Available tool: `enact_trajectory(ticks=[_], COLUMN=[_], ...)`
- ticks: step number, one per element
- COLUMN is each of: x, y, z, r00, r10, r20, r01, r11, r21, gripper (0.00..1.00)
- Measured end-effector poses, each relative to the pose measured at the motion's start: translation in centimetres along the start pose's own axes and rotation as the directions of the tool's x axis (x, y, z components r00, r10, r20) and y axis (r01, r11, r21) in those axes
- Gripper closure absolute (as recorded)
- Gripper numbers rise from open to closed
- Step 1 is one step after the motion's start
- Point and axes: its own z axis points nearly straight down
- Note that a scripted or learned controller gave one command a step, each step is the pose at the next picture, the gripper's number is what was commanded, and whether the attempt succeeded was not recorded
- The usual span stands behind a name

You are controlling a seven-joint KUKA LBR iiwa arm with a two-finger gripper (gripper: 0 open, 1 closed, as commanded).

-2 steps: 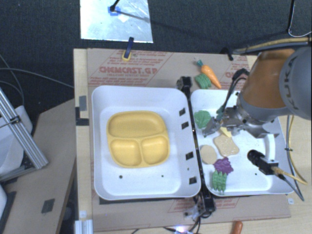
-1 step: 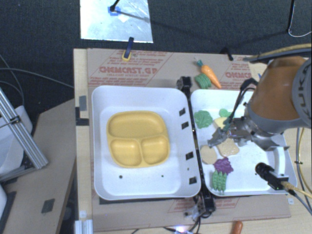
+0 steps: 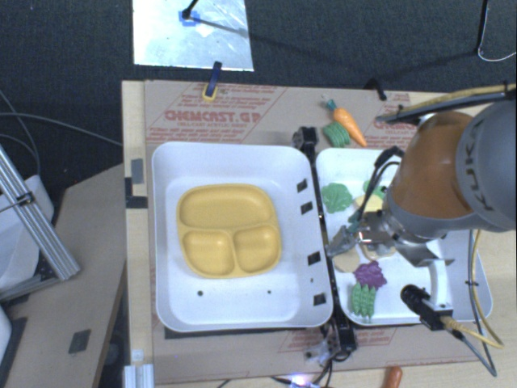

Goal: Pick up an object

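My gripper hangs low over the left part of the right bin, with the grey and orange arm above it hiding much of that bin. Just beyond it lies a green leafy toy. A pale tan piece sits right under the gripper. A purple grape bunch and a green ridged toy lie nearer the front. A small yellow piece peeks out beside the arm. I see nothing held in the gripper.
The left bin holds a yellow divided plate. An orange carrot toy and a green toy lie on the cardboard behind the right bin. A black divider runs between the bins.
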Motion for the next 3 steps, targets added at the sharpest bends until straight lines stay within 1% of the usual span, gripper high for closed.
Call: enact_trajectory(ticks=[1,2,3], x=[-6.9,-6.5,-6.5], y=[2.9,2.9,2.9], z=[7.1,5.7,5.7], r00=[1.000,1.000,1.000], r10=[0.009,0.003,0.003], r20=[0.003,0.001,0.001], r01=[-0.009,-0.003,-0.003], r11=[1.000,1.000,1.000], r21=[-0.001,-0.004,-0.003], gripper=[0.00,1.00,0.00])
